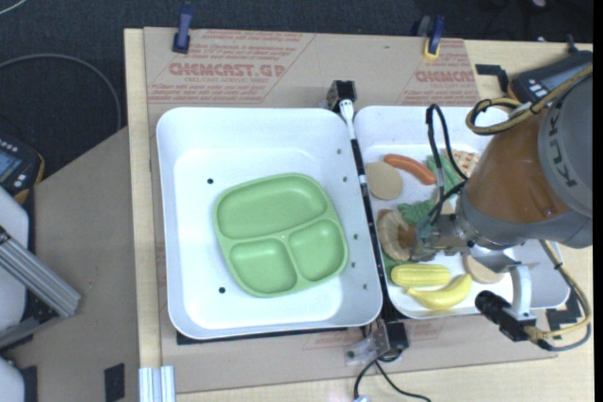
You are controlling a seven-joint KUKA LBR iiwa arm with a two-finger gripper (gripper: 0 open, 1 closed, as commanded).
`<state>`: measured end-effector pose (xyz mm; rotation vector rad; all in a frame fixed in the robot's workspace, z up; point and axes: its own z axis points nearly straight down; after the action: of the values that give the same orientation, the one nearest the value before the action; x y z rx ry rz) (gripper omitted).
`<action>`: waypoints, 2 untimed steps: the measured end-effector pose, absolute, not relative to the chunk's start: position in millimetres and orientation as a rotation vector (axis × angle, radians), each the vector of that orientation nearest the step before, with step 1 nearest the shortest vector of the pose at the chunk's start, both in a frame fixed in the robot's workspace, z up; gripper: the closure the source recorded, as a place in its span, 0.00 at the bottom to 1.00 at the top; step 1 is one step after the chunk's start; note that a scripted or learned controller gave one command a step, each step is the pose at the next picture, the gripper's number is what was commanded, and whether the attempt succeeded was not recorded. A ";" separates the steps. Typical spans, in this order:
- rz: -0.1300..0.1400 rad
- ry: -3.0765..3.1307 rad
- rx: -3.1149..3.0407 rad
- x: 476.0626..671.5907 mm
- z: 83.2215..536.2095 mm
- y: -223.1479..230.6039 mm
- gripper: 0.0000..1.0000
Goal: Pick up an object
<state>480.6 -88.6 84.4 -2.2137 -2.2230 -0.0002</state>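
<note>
The grey KUKA arm [542, 174] reaches in from the right, its wide orange band [509, 169] above the wrist tilted downward and to the left. Black cables [435, 146] loop along its upper side. The gripper [429, 235] hangs low at the arm's left end, dark and partly hidden under the wrist.

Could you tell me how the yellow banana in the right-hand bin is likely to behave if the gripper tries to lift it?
The banana looks smooth and curved, so it may slip or pivot between fingers. It lies against a yellow corn-like piece near the right bin front wall, so neighbours would probably shift. It seems a light plastic toy.
</note>
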 end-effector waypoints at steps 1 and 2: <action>-0.008 -2.231 -2.222 546.3 188.9 -14.5 1.00; -0.001 -2.221 -2.228 521.5 242.4 -68.9 1.00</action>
<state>521.5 -68.9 242.4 -2.2276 -2.2211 -0.0015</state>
